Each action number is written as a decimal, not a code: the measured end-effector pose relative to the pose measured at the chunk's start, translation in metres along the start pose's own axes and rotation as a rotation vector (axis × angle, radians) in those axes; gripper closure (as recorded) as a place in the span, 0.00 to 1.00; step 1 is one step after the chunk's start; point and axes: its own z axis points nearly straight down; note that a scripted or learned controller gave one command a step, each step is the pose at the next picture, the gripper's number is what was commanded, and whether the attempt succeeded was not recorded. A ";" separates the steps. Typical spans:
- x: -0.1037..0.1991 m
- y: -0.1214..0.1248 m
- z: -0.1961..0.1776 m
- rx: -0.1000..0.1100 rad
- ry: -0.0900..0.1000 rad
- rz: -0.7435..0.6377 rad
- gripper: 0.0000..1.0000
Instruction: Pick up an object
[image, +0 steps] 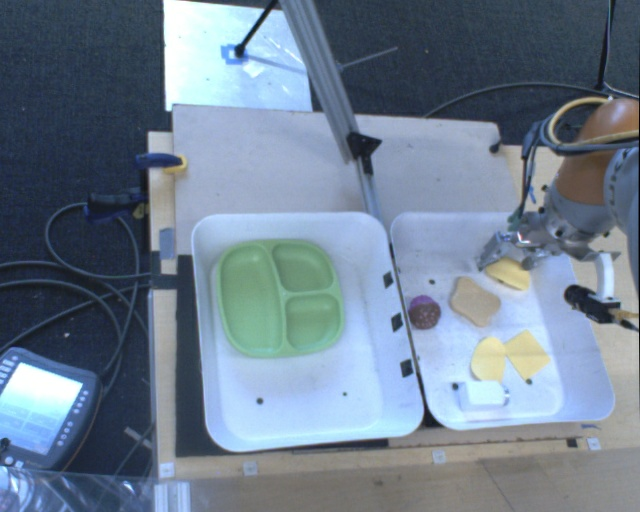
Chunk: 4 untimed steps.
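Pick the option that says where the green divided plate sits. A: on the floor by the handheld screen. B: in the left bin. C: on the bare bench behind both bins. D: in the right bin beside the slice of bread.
B: the green divided plate lies flat inside the left bin, while the slice of bread lies in the right bin.

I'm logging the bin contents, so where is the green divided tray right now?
The green divided tray lies flat in the left white bin, toward its upper half, across the divider from the dark round item in the right bin.
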 end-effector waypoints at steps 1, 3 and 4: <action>-0.001 0.003 -0.015 -0.008 -0.004 -0.004 1.00; -0.006 0.012 -0.121 -0.013 -0.003 -0.003 1.00; -0.006 0.013 -0.135 -0.008 -0.001 -0.003 1.00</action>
